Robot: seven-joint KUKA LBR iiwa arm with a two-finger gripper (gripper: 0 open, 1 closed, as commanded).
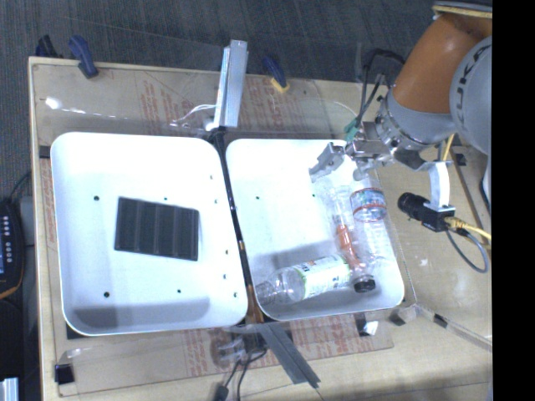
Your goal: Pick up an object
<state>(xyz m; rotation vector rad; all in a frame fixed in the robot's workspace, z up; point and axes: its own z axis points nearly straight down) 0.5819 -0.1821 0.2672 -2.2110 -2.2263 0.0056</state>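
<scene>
The arm point(443, 65) reaches in from the right and hangs over the far right part of the right bin point(276, 174); its gripper point(344, 159) sits low above the bin's far edge, and whether it is released or clenched cannot be told from this slant, since nothing visibly lies between its tips.

The likely things to pick lie in that same bin; a clear water bottle point(368, 220) lies lengthwise along the right wall, just near of the gripper; an orange pen-like tube point(344, 239) lies beside it, touching or nearly so; a second bottle point(313, 279) with a pale label rests across the near wall, its dark cap toward the right corner. They seem to have slid against the walls, which may crowd a grasp.

The left bin point(134, 224) holds a flat dark ribbed pad point(157, 228), well apart from the arm.

By my judgement the pick is not yet made; the clear bottle is nearest, and a short move nearward then down would be called for.
</scene>
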